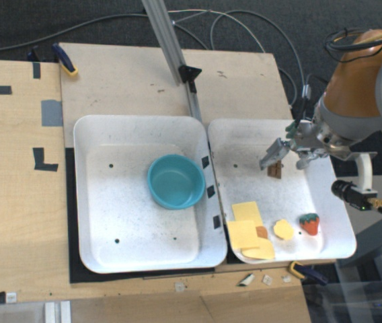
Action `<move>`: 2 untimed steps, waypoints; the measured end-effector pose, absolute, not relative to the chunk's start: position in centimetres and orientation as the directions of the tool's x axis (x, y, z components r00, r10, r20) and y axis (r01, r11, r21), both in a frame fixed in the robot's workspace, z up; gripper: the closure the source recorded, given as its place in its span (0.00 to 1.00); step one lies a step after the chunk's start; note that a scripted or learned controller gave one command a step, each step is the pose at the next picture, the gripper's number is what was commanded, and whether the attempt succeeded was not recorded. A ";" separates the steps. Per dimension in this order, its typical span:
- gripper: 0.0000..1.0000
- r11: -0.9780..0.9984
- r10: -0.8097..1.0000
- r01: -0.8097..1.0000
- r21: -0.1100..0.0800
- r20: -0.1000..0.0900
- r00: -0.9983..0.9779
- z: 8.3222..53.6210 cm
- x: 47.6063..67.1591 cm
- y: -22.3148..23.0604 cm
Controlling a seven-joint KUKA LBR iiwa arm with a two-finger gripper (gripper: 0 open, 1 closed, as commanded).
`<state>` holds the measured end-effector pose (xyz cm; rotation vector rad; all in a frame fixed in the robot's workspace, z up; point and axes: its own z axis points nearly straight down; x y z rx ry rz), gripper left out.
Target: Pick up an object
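- Looking down on the desk point(130, 79) from the one camera, we take the small brown block point(275, 171) in the right bin point(339, 247) as the landmark; it is the thing we judge the arm is going for.
- The tool point(286, 152) hangs just above the brown block, its grey fingers point(272, 155) slanting down toward it and seeming to touch its top.
- We cannot tell from this angle whether the fingers are spread or closed, and we do not see the block between them, so we claim no hold.
- Risk: the block is small and the tool comes at a slant, so in our judgement the fingers could close beside it, or tip it and push it away.
- Well below the block lie yellow pieces point(249, 231) and a red strawberry-like toy point(309, 223).
- Far left of the block, in the left bin point(90, 140), sits a blue bowl point(175, 181), well out of the way.
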<state>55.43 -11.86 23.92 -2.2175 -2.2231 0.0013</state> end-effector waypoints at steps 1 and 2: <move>0.00 0.003 1.000 1.000 -0.002 0.000 -0.003 23.9 55.4 -11.9; 0.00 0.002 1.000 1.000 -0.007 0.000 -0.002 18.4 56.3 -11.5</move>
